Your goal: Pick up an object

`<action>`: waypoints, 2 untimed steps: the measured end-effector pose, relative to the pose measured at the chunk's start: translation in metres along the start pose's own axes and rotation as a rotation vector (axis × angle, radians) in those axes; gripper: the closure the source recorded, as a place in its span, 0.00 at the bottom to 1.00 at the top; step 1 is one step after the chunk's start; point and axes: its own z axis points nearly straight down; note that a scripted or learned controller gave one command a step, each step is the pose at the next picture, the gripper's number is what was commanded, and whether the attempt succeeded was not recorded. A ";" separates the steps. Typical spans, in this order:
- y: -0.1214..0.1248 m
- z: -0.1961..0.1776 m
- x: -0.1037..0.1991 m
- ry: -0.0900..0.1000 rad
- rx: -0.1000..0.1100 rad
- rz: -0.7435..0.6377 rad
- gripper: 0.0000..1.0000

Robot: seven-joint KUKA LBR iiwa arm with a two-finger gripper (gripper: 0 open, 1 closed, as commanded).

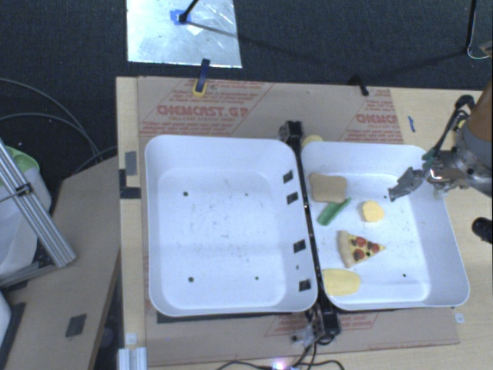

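Dark carpet is surrounding the cardboard-covered tabletop (254, 102), which is carrying two shallow white bins side by side. Toward the left of the frame, the left bin (154, 230) is sitting bare. At the right, the right bin (439, 276) is holding toy food: a tan bread slice (328, 187), a green pod (333, 211), a small yellow piece (373, 211), a pizza slice (357, 247) and a yellow lump (340, 281) near its lower edge. Reaching in from the right edge, the gripper (404, 183) is hovering just above and right of the small yellow piece, carrying nothing that I can see. Picking is looking not yet done; descent, closing and lifting are remaining.
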 end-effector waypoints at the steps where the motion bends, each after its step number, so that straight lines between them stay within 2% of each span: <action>1: -0.046 0.142 0.034 0.005 0.011 0.001 0.00; 2: 0.062 0.140 0.046 -0.001 -0.010 -0.006 0.00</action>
